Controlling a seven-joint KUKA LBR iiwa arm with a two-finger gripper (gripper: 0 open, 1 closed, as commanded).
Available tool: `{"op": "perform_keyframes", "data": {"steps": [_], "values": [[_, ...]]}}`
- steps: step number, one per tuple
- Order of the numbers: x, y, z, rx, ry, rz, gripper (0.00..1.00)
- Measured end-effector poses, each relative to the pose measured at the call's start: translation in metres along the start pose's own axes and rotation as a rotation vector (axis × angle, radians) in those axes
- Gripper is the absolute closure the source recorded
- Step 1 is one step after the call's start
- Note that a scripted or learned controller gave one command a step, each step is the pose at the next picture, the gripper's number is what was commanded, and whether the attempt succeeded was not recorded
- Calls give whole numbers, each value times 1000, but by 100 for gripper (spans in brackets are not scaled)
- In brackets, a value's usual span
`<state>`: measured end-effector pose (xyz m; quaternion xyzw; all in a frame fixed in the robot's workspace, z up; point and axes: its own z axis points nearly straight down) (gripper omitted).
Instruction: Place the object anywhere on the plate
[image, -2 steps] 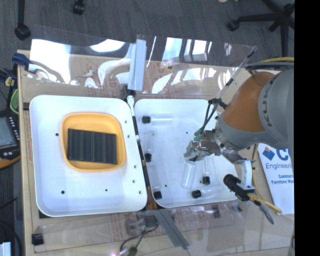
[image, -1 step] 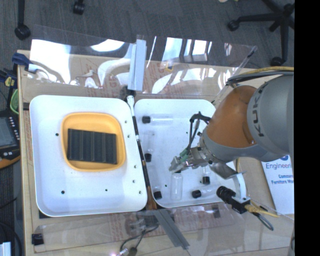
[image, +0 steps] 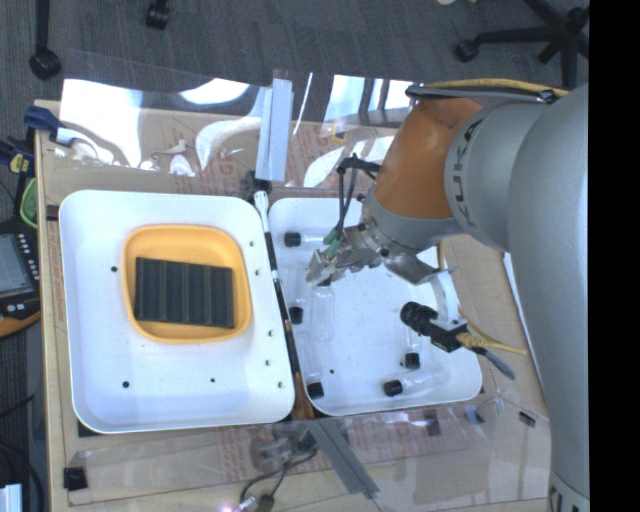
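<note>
One gripper (image: 335, 262) hangs low over the right bin (image: 465, 385); I cannot tell whether it is parted or closed, or whether it carries anything. Beneath it is a faint clear shape I can't identify. In the left bin (image: 90, 385), a dark ridged slab (image: 185, 292) lies on the yellow plate (image: 185, 243). If that's the object, I judge it stiff, light and flat; I'd pinch across its narrow sides.

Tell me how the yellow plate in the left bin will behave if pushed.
The yellow plate lies flat and low, so it probably slides rather than tips. Its raised, even rim suggests stiff plastic, likely light. The left bin floor looks smooth, so it may skid easily.
</note>
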<state>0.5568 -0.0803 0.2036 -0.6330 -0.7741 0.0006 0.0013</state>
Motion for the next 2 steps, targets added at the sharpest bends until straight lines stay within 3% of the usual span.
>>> {"op": "perform_keyframes", "data": {"steps": [1, 2], "values": [[72, 81, 13, 0, 1, -97, 100], [72, 81, 13, 1, 0, -97, 0]]}}
